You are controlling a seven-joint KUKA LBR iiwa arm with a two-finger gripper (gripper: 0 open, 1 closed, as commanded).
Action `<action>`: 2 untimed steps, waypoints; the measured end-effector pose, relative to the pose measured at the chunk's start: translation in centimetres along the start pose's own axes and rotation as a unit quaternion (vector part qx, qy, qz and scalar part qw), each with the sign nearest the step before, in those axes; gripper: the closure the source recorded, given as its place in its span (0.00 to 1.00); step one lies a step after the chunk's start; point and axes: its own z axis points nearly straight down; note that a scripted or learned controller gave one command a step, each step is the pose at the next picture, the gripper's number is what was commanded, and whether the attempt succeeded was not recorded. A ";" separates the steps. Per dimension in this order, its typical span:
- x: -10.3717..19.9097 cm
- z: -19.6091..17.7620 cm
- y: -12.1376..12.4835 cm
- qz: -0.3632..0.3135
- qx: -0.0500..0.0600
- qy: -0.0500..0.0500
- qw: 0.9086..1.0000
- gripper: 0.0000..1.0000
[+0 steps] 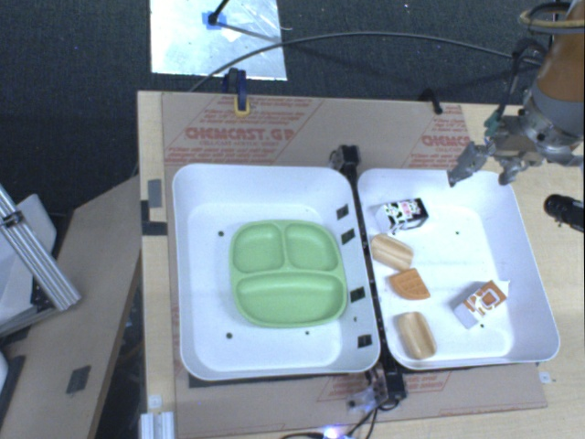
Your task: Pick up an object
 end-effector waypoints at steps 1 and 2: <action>0.0 -0.6 0.2 -0.001 -0.005 -0.001 1.000 0.00; 0.1 5.7 0.1 0.000 -0.003 0.000 1.000 0.00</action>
